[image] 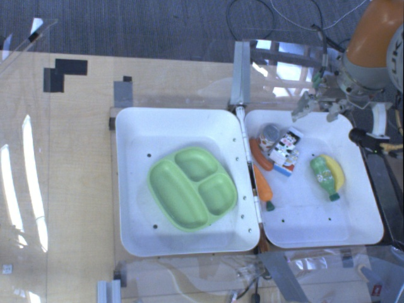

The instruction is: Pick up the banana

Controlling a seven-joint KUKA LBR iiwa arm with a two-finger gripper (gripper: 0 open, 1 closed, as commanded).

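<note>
Right bin (pixel 315 229), banana (pixel 337 172) beside bottle (pixel 323 175), near right wall.

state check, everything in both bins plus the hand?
banana: lying in right bin, against the green bottle, not grasped
green bottle: on its side, right bin
carrot: lying flat by the divider, right bin
small box: lying tilted, right bin, beside a small grey can
green tray: flat in left bin, compartments bare
hand: above the right bin's far edge, holding nothing
</note>
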